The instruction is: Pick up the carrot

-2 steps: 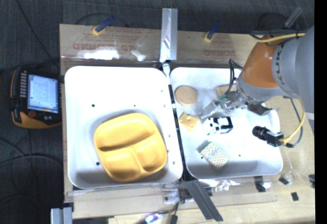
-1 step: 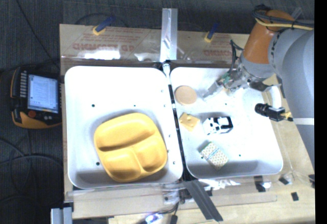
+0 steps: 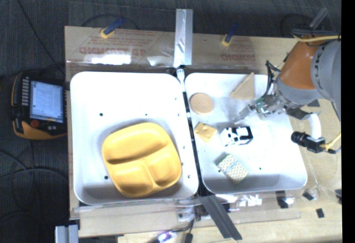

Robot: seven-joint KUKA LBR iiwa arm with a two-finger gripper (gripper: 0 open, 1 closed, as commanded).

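Camera view, layout: two white bins side by side on a wooden desk (image 3: 83, 42); left bin (image 3: 89, 92) holds a yellow divided tray (image 3: 142, 158).
Right bin (image 3: 288, 164): a round tan disc (image 3: 202, 103), a small yellow block (image 3: 204, 132), a black-and-white toy (image 3: 238, 135), a patterned packet (image 3: 233, 168), a tan wedge (image 3: 244, 88).
Carrot: I cannot pick out a carrot among these pieces; nothing orange and tapered shows in either bin.
Arm: grey with an orange band, reaching in from the right over the right bin's upper corner.
Claw (image 3: 256, 109): low beside the tan wedge, above the toy; too small and blurred to tell how far open, or whether it touches anything.
Doing the step well: in my judgement, locate the carrot first, then centre over it before descending.
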